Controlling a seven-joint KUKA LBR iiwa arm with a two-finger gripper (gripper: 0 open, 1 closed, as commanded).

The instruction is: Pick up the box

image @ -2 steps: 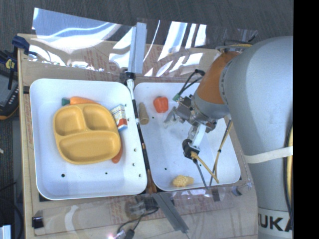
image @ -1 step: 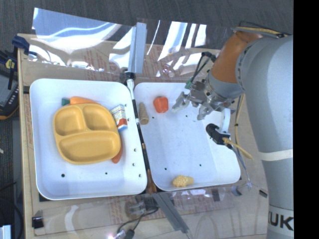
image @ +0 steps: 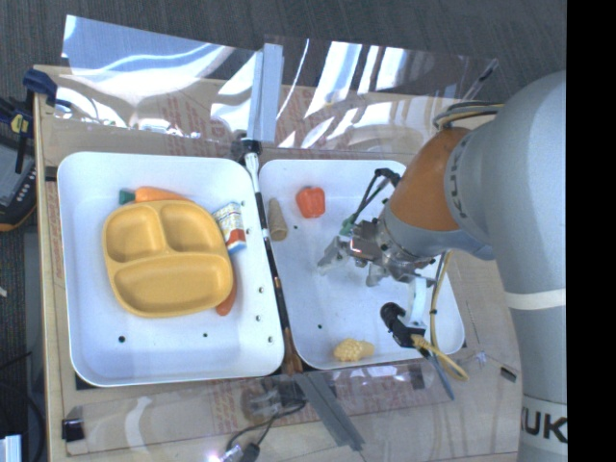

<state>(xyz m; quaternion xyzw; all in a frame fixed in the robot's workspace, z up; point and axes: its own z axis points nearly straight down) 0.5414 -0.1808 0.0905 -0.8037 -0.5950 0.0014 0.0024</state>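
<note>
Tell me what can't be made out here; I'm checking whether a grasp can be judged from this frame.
- Gripper, camera view: fingers too small and cluttered to read.
- Small box, left bin: partly tucked behind the yellow divided tray.
- Orange carrot-like item: mostly hidden by that tray.
- Right bin: right side covered by the arm.

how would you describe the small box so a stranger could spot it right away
Start at the left white bin and find the yellow divided tray in it. The small printed box lies against the tray's right edge, near the divider between bins; its white, red and blue print sets it apart from the orange pieces around the tray.
</note>
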